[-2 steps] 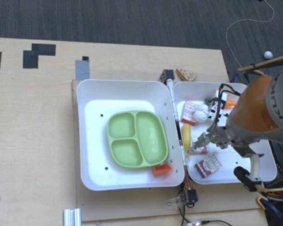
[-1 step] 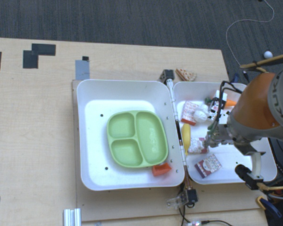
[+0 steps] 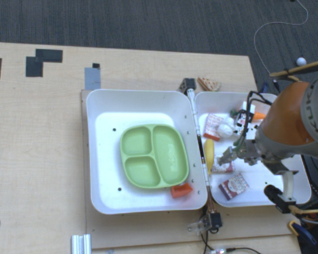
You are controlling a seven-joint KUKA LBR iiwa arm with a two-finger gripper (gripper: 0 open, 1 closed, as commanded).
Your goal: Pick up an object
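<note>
From where I stand, nothing has been lifted yet, so the whole pick looks to be ahead. The arm (image 3: 294, 121) hangs over the right bin (image 3: 303, 193), its grey wrist and orange band covering much of that bin's middle. The gripper (image 3: 229, 155) sits low at the bin's left side, near the yellow banana-shaped piece (image 3: 209, 155) that lies along the wall next to the divider. I cannot tell from this angle how the gripper is set, and I see no item caught in it.

The candidates are all in that right bin: a red-and-white packet (image 3: 215, 126) toward the far end, a white crumpled piece just beside it, another red-and-white packet (image 3: 233, 186) toward the near end, and a smaller red-and-white scrap (image 3: 221, 166) just by the gripper. That scrap or the banana piece seems the likeliest target, though this is only my guess. What remains is closing on 1 item and raising it clear.

The left bin (image 3: 103, 142) holds a pale green plate with 3 compartments (image 3: 154, 156), and an orange block (image 3: 181, 190) rests at the plate's near edge, touching or nearly so.

Both bins sit side by side on a light wood bench (image 3: 37, 157). A small tan wedge (image 3: 209, 83) lies on the bench just beyond the right bin. Dark patches of tape mark the bench's far left. Past the bench is dark grey carpet (image 3: 148, 15), with a thin white cable looping across it at the right.
</note>
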